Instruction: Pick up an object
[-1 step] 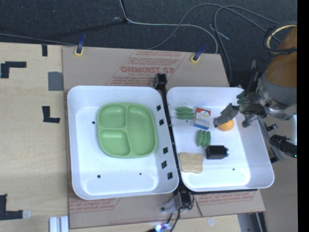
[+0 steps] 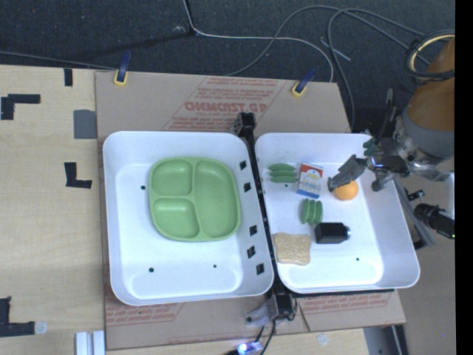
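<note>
My gripper hangs over the right part of the right bin, reaching in from the right, and it is open. One dark finger slants down to the left, ending just above an orange ball. The other finger is to the right of the ball. Nothing is held between them. Left of the ball lie a small white, blue and red box, a green pod and a second green piece. A black block and a tan slice of toast lie nearer the front.
The left bin holds a green divided plate. A black divider with clips runs between the bins. Cables trail across the dark floor behind the bench. Bare bin floor lies at the right bin's front right.
</note>
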Tool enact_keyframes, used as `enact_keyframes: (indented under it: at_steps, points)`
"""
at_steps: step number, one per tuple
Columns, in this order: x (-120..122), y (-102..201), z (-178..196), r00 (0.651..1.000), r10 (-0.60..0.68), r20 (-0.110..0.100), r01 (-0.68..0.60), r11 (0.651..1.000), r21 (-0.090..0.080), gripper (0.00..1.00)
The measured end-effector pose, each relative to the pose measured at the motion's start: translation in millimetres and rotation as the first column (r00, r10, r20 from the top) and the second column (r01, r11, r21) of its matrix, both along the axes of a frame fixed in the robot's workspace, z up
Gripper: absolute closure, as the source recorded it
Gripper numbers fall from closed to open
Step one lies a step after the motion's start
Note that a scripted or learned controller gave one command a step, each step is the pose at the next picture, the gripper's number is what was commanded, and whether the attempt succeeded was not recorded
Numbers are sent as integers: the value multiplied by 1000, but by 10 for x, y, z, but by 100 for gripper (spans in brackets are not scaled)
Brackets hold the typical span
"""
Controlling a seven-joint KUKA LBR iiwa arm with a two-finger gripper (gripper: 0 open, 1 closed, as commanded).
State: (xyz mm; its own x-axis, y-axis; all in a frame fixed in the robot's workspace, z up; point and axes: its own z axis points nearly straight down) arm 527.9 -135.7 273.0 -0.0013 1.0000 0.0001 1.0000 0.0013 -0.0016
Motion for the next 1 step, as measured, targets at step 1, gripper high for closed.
enact_keyframes:
  at_steps: [1]
  points:
    - [-8, 46, -442, 1000, -1, -4, 1, 1000, 0, 0]
